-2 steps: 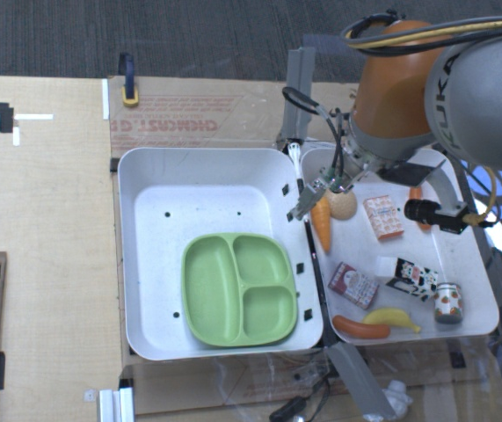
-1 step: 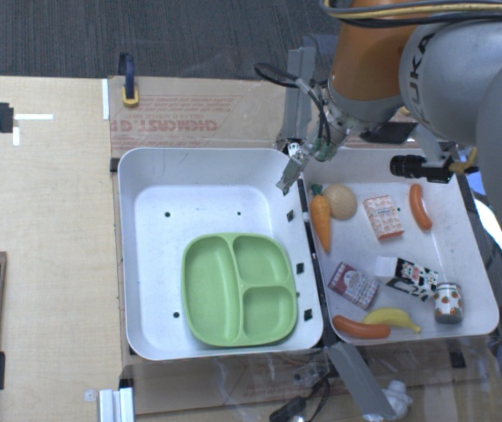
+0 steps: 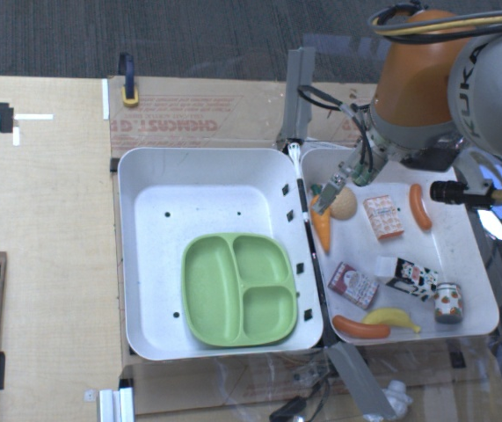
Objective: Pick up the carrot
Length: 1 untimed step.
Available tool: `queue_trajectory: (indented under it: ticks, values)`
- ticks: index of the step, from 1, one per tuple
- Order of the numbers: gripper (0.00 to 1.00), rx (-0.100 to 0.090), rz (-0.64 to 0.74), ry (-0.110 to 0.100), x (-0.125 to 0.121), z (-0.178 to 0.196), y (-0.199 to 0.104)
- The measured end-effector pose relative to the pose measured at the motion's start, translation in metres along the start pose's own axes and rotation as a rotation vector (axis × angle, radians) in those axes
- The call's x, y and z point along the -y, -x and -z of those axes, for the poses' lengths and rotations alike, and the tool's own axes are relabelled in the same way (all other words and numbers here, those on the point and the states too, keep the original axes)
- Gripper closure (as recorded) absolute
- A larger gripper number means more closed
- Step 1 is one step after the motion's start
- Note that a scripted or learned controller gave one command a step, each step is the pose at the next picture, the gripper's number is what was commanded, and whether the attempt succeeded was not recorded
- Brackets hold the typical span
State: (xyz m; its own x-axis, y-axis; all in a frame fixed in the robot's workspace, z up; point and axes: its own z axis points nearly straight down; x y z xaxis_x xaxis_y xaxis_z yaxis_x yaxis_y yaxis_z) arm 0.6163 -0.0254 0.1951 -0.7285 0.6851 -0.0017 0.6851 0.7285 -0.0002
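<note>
The carrot is orange with a green top. It lies along the left wall of the right bin, tip pointing toward the front. My gripper reaches down from the grey and orange arm and sits right at the carrot's green top end, touching or just above it. The contact point is too small to make out.
Beside the carrot sits a tan round item. The right bin also holds a pink box, a sausage, a red-white packet, a cow-print carton, a small can, a banana and another sausage. A green divided plate lies in the left bin.
</note>
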Motion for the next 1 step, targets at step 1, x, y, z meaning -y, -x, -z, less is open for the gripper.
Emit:
queue_trajectory:
  ticks: [1]
  values:
    - [0.00, -0.001, 0.498, 0.002, 0.0382, -0.0031, -0.0444]
